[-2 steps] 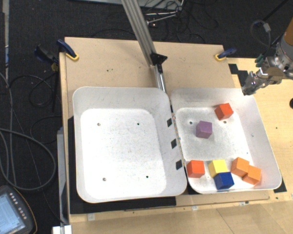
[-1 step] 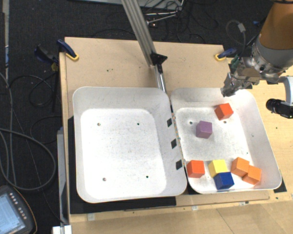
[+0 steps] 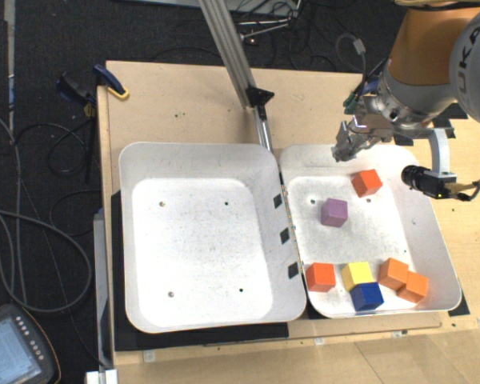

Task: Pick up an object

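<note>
My gripper (image 3: pixel 346 151) hangs over the far edge of the right bin (image 3: pixel 432 230), just left of and above an orange cube (image 3: pixel 366 182). Nothing shows between its fingers. A purple cube (image 3: pixel 334 212) sits in the middle of that bin. Along the bin's near edge lie an orange cube (image 3: pixel 321 276), a yellow cube (image 3: pixel 356 274), a blue cube (image 3: pixel 367 295) and two more orange blocks (image 3: pixel 405 279) touching each other.
The left bin (image 3: pixel 144 214) lies beside the right one, with a low wall between them. A slanted metal pole (image 3: pixel 228 42) crosses the bench behind the bins. Clamps (image 3: pixel 96 86) and cables lie at the far left.
</note>
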`<state>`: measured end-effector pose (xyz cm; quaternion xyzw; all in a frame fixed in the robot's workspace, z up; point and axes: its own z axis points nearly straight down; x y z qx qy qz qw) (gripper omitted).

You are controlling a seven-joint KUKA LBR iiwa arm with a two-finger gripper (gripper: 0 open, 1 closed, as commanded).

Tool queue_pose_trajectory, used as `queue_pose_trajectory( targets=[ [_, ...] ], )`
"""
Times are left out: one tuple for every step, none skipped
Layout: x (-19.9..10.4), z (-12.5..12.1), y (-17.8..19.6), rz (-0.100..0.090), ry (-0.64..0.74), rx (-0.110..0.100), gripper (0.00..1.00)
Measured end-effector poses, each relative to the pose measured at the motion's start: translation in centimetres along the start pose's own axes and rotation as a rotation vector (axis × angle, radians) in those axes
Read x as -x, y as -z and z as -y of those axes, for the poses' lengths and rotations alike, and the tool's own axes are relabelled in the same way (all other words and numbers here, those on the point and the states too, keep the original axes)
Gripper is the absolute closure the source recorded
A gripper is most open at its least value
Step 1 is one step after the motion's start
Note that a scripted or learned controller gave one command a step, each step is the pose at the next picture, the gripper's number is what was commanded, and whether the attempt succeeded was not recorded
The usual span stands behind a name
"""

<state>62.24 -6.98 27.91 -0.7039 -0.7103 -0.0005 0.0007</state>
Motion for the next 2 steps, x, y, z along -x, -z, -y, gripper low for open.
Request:
queue_pose_trajectory(
  targets=[
    [-4.7, -0.3, -2.0, 0.0, -0.001, -0.002, 1.0],
    [-11.0, 0.2, -3.0, 0.0, 0.0, -0.002, 1.0]
  ],
)
